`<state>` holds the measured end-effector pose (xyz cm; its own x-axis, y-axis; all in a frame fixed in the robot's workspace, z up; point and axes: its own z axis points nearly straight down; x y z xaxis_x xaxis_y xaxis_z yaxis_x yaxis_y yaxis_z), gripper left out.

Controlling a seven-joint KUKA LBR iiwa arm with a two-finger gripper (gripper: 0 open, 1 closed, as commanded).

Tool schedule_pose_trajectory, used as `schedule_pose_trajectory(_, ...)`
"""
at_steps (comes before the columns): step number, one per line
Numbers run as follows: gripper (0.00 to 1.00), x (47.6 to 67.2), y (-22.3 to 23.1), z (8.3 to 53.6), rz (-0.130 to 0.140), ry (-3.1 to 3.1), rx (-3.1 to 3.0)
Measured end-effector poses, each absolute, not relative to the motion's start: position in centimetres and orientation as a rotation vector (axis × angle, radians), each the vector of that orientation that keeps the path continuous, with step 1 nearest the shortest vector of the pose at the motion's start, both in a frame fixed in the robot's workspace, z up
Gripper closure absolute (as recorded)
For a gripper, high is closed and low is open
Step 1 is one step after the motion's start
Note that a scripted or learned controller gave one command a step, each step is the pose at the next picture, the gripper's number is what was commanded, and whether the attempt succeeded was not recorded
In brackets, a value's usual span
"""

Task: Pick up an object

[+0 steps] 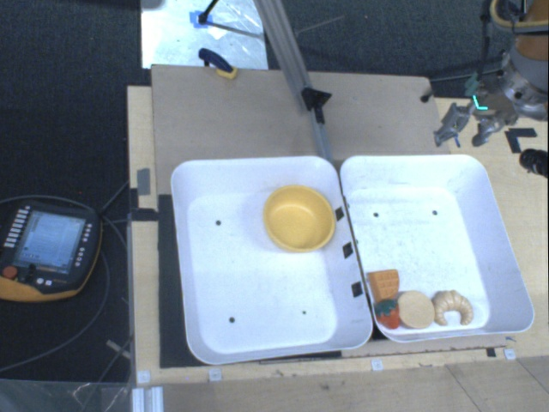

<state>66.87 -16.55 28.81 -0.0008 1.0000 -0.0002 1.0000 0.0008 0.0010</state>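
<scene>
A yellow bowl (298,218) sits upright in the left bin (206,316), near its far right corner. In the right bin (497,230), along the near edge, lie an orange block (383,282), a red and green piece (389,312), a round tan disc (416,309) and a croissant (453,306). My gripper (468,128) hangs above the bench just beyond the right bin's far right corner, far from all the objects. Its two fingers stand apart with nothing between them.
A metal pole (287,45) runs slantwise from the top down to the gap between the bins. A clamp with a yellow tip (219,63) lies at the bench's far edge. A teach pendant (43,249) rests on the floor to the left.
</scene>
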Motion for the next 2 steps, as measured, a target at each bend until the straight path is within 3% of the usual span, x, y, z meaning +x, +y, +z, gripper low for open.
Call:
schedule_pose_trajectory(1,0.00,66.9,-16.5,28.8,0.001,2.222,2.220)
schedule_pose_trajectory(2,0.00,67.1,-17.3,22.9,-0.003,2.223,2.224)
